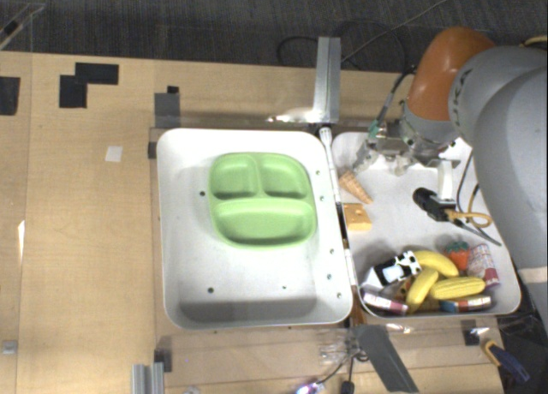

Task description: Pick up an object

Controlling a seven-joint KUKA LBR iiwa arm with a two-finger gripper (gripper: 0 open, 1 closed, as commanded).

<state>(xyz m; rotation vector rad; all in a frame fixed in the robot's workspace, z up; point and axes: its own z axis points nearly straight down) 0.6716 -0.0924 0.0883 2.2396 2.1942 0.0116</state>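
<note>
We see the pincer (377, 154) low over the far-left corner of the right bin (390, 212), hanging from the grey arm (505, 127) with its orange band. We cannot tell whether it is parted or clenched, and nothing is visibly caught in it.

The nearest candidates are the ice-cream cone toy (353, 187) just beside the bin's left wall and the tan block (358, 217) a little nearer us. Both lie close to that wall, so in our judgement a descent here risks striking the rim or nudging the cone away rather than trapping it.

The bananas (441, 277) and the black-and-white toy (396, 269) crowd the near edge, well apart from the pincer. The green divided plate (259, 198) sits alone in the left bin (184, 298) on the table (77, 238).
</note>
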